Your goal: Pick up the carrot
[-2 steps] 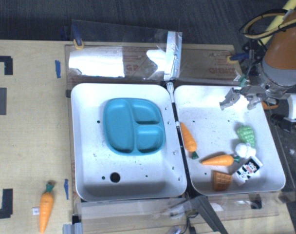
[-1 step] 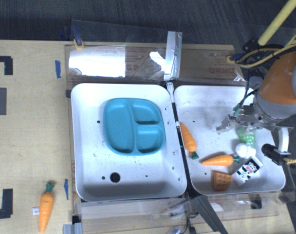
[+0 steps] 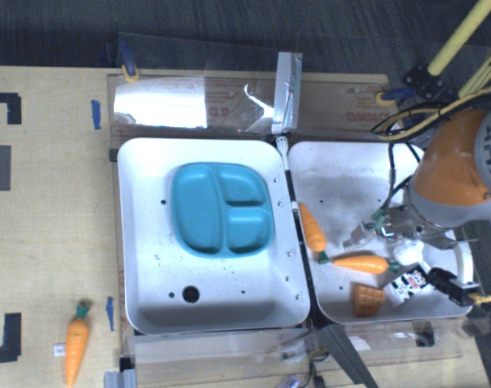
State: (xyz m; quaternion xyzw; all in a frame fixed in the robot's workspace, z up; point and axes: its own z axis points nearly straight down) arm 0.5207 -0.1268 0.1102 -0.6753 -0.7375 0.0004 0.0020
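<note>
The claw [image 3: 384,229] sits over the right bin [image 3: 342,164]; its opening cannot be determined. A carrot [image 3: 360,263] lies just beside it at 7 o'clock.

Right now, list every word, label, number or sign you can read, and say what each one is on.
Nothing here can be read.
Red print on the brown board: too blurred to read.
Small white tag at the view's lower left: too small to read.
</note>
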